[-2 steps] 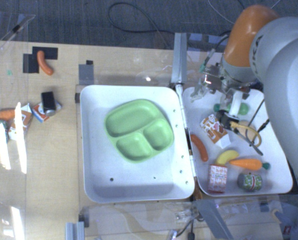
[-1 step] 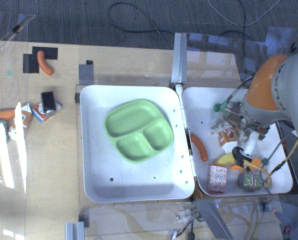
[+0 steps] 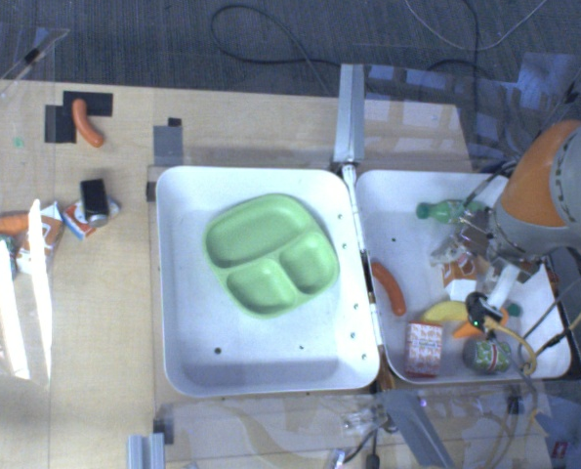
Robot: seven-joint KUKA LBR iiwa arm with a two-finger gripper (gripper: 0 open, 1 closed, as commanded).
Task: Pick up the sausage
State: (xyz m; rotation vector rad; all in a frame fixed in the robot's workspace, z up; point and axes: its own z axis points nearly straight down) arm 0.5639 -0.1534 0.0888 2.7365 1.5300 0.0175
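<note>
The sausage (image 3: 389,288) is a short reddish-brown piece lying at a slant by the left wall of the right bin (image 3: 397,203). My gripper (image 3: 474,265) hangs over the middle-right of the same bin, above a cluster of small items, about a hand's width to the right of the sausage and apart from it. The grey arm with its orange band (image 3: 532,190) reaches in from the right. Nothing is seen held in the gripper.
In the right bin lie a green bottle (image 3: 440,209), a yellow banana (image 3: 446,312), a red-and-white box (image 3: 424,348) and a can (image 3: 487,357). The left bin (image 3: 187,350) holds a green divided plate (image 3: 270,253). Another sausage-like piece (image 3: 88,124) lies on the bench at far left.
</note>
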